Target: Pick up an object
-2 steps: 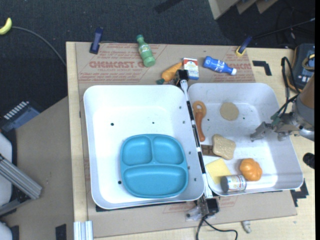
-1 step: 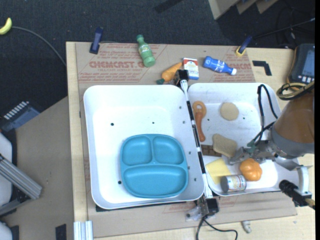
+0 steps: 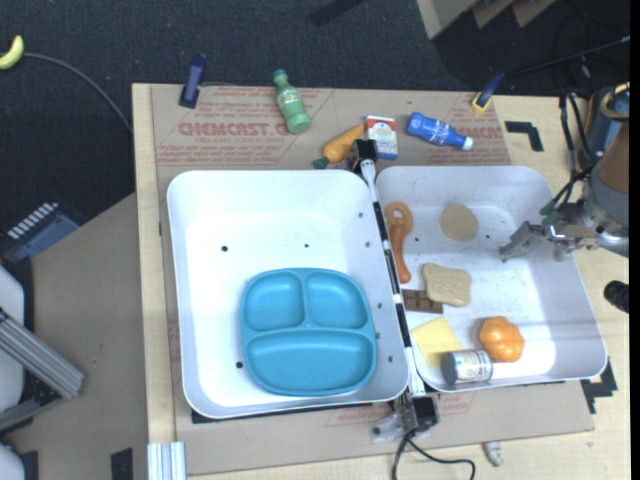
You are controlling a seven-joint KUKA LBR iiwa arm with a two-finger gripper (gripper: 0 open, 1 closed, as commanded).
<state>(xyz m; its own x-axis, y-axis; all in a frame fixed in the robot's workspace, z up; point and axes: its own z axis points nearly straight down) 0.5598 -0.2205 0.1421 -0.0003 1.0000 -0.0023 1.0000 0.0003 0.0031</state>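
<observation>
My gripper (image 3: 537, 244) hangs over the right side of the right bin (image 3: 570, 298), its fingers spread open with nothing between them. To its left in that bin lie a round tan biscuit (image 3: 460, 222), an orange spoon (image 3: 400, 238), a slice of bread (image 3: 447, 284) and a small brown piece (image 3: 415, 300). Along the bin's front are a yellow block (image 3: 436, 335), a metal can (image 3: 467, 366) and an orange fruit (image 3: 502, 338). The gripper touches none of them.
The left bin (image 3: 200, 228) holds a blue divided plate (image 3: 308, 330). Behind the bins on the bench lie a green bottle (image 3: 292, 103), a blue bottle (image 3: 438, 131), a small carton (image 3: 381, 136) and an orange carrot-like toy (image 3: 343, 145). A black divider (image 3: 385, 248) separates the bins.
</observation>
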